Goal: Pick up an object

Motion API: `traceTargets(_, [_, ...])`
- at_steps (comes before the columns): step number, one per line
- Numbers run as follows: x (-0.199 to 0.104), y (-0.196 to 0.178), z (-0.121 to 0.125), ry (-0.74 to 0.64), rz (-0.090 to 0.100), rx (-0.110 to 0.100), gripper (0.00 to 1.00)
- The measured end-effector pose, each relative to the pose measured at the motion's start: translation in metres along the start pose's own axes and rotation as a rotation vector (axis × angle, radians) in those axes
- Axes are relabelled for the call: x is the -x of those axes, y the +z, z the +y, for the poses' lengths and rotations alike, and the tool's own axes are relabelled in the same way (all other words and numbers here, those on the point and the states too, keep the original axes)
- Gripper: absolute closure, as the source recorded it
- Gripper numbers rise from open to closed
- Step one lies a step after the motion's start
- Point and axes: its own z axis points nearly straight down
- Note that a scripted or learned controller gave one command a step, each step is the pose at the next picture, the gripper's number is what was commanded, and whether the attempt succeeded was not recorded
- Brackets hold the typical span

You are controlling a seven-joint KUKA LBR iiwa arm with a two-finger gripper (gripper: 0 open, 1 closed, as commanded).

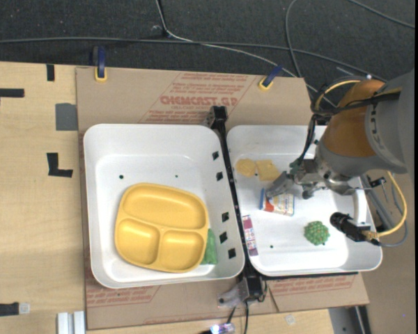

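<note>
over the right bin, the gripper hangs just above a small printed packet; whether it is open or closed cannot be told; risk: the flat packet may slip away, or the nearby green ball gets nudged.

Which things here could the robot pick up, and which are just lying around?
Could be picked up:
- small red, white and blue packet, nearest the gripper
- bumpy green ball
- flat pale yellow pieces

Just lying around:
- yellow plastic divided tray in the left bin
- black cables
- brown cardboard sheet
</note>
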Motion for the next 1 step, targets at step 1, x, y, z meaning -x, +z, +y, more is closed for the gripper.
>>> traceTargets(1, [-0.0005,-0.0128,0.0004,-0.001,0.0,0.002,1.0])
